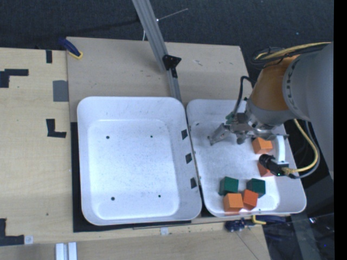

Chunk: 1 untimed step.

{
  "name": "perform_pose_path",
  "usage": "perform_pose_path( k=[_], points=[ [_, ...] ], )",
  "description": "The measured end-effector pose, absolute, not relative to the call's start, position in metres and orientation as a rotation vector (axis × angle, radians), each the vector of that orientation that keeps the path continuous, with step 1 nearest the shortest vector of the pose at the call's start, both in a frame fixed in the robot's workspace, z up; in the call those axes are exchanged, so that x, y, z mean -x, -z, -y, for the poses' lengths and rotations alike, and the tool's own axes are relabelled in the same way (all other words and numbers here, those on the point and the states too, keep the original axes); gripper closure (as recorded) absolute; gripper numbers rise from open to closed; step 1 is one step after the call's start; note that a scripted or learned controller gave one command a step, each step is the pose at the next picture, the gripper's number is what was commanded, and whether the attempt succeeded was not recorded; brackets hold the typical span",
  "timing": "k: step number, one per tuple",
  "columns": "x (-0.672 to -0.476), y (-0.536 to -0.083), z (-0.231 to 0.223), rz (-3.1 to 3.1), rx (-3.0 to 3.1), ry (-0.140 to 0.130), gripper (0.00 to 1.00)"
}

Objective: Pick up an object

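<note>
- Blocks are what I am after, and all of them lie in the right bin point(201, 124): two green blocks point(229, 185) and point(256, 186), two orange blocks point(233, 201) and point(250, 198) bunched with them near the bin's near edge, another orange block point(263, 144) just beside my wrist, and a reddish piece point(265, 170) partly hidden by my cabling.
- My gripper point(223, 135) hangs over the bare middle of that bin, fingers spread apart, nothing between them.
- The left bin point(87, 118) holds nothing I need.
- The step in hand, as I judge it, is choosing a block and lining up above it.
- The nearest orange block looks easiest: it sits apart from the cluster, so my fingers would have room on both sides.
- The cluster is riskier; the blocks touch or nearly touch, and a finger could land on a neighbour and shove the pile.
- To do this well I should centre over one block, turn my fingers square to its flat faces, descend straight, and close only once the block sits between them.
</note>
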<state>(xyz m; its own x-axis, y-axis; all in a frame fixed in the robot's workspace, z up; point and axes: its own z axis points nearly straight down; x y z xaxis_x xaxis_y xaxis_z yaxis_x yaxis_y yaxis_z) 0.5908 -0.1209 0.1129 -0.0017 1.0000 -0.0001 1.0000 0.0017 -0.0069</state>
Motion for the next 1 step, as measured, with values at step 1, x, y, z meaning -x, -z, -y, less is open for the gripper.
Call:
perform_pose_path(
  k=[1],
  points=[
    [-0.5922,-0.1259,0.1202,2.223,2.216,-0.002,1.00]
  ],
)
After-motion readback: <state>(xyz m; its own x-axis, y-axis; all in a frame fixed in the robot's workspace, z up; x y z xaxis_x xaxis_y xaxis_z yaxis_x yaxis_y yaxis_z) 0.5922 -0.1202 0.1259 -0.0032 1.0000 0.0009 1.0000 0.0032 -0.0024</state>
